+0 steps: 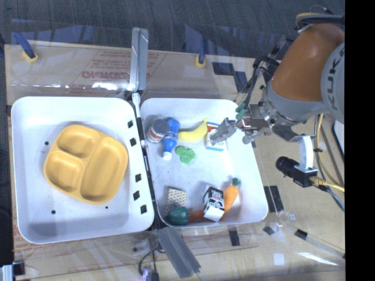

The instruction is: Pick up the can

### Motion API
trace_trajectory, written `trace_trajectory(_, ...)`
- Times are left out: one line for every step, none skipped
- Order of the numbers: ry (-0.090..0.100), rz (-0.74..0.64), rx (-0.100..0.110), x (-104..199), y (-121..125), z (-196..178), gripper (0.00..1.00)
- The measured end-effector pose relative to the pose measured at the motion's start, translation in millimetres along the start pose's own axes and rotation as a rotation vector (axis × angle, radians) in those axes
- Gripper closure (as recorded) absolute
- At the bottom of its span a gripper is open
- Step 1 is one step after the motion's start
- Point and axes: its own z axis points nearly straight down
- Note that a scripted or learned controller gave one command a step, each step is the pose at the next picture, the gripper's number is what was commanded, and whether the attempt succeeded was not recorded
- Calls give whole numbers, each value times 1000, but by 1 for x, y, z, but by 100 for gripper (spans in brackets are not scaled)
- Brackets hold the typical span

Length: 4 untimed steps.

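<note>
One can (156, 130), far-left corner of the right bin (255, 174), touching a blue bottle (170, 136). My jaws (221, 132) hang right of it over a small carton (215, 143); spread cannot tell. Risk: the crowding bottle and bin wall block my grip.

Two white bins (23, 157), one yellow tray (86, 163), perhaps nine small items.

A robotics lab: a grey and orange industrial arm (304, 63) over a taped worktop (88, 69) bearing two shallow white plastic bins (23, 157).
</note>
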Motion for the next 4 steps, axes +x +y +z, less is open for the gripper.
trace_trajectory(1,267,3,22,-44,104,0)
trace_trajectory(1,261,5,23,-43,94,100)
trace_trajectory(1,261,5,23,-43,94,0)
trace_trajectory(1,331,1,15,-6,190,0)
